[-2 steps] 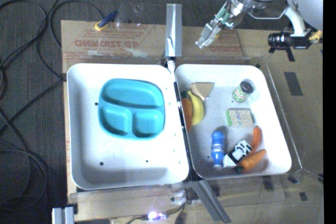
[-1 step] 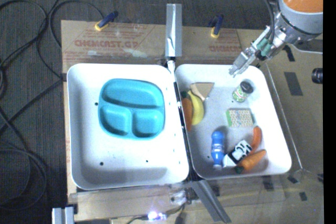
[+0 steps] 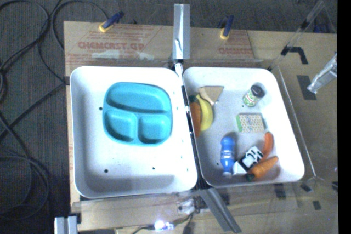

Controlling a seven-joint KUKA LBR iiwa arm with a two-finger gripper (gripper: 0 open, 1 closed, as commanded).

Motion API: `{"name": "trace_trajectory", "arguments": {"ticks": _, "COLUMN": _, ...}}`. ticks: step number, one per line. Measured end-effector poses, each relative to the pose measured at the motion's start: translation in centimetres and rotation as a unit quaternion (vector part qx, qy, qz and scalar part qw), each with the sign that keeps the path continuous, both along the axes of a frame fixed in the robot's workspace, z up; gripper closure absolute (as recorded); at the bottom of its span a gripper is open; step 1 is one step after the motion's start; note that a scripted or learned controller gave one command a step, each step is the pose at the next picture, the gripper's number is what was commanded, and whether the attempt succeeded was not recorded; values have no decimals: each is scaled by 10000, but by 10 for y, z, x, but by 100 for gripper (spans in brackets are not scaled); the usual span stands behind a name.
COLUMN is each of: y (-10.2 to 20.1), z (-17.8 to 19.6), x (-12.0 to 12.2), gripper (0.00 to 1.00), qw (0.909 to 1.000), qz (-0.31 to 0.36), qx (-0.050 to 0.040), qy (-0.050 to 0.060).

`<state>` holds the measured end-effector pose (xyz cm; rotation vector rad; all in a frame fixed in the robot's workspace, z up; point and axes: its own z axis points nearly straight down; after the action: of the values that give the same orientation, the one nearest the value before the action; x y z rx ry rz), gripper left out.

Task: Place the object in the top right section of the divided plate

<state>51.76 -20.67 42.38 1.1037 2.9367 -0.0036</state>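
Crowded pick, divided plate (image 3: 137, 112) not yet filled.
We judge a grab may drag neighbours: right of the plate, across the bin wall, every candidate object lies, nearest a carrot (image 3: 264, 167) touching a black-and-white block (image 3: 252, 157) and blue bottle (image 3: 227, 154), farther back a banana (image 3: 206, 113) and jar (image 3: 253, 95).

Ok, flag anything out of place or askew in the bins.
Nothing looks spilled or damaged. The blue divided plate lies flat in the left bin. In the right bin, the blue bottle lies on its side among loosely scattered items.
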Motion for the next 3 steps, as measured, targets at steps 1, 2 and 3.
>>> {"name": "trace_trajectory", "arguments": {"ticks": 1, "y": 63, "z": -141, "x": 63, "gripper": 100, "qw": 9854, "qz": 1702, "qx": 17, "qy": 7}}
{"name": "trace_trajectory", "arguments": {"ticks": 2, "y": 82, "z": 4, "x": 127, "gripper": 100, "qw": 9725, "qz": 2329, "qx": -1, "qy": -5}}
{"name": "trace_trajectory", "arguments": {"ticks": 3, "y": 20, "z": 7, "x": 48, "gripper": 100, "qw": 9779, "qz": 2091, "qx": 1, "qy": 4}}
